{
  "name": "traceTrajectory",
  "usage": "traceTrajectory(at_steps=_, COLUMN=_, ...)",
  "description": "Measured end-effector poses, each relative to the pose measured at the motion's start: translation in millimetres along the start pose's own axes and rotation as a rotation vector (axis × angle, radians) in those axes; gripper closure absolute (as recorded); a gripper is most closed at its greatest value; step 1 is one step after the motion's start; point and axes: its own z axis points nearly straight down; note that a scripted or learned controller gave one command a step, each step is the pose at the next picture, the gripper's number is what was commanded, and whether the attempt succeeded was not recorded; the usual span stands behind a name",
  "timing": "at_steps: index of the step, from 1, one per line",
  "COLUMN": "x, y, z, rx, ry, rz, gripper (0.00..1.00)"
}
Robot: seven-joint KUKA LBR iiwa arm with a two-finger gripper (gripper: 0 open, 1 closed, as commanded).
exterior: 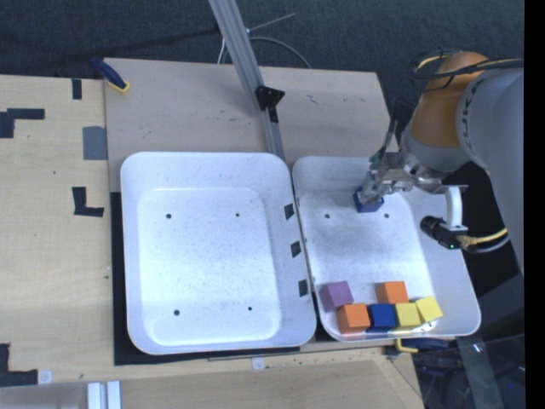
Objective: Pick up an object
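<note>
Where the arm (477, 109) reaches in from the right of the frame, its gripper (375, 192) hangs over the upper part of the right bin (443, 267), and a small blue block (367, 200) sits between the fingertips, so the fingers appear clenched on it. That block is too small and too covered to tell its long axis or which way it points. No brand, label or readable writing shows anywhere on the bins, blocks or arm. Along the lower edge of the right bin lie 6 more blocks: a purple block (336, 294), an orange block (353, 316), a blue cube (382, 315), a yellow block (408, 314), a second yellow block (428, 308) tilted at the row's right end, and a second orange block (392, 292) just behind them. The left bin (204, 254) sits alongside, touching the right one. A grey metal bar (243, 49) slants down from the top centre toward the bins.
</note>
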Motion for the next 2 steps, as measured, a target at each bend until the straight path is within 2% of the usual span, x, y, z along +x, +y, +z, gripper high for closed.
traceTrajectory(at_steps=1, x=0, y=0, z=1, rx=0.0, ry=0.0, rz=0.0, gripper=0.0)
traceTrajectory(at_steps=2, x=-32, y=12, z=21, rx=0.009, ry=0.003, rz=-0.001, gripper=0.0)
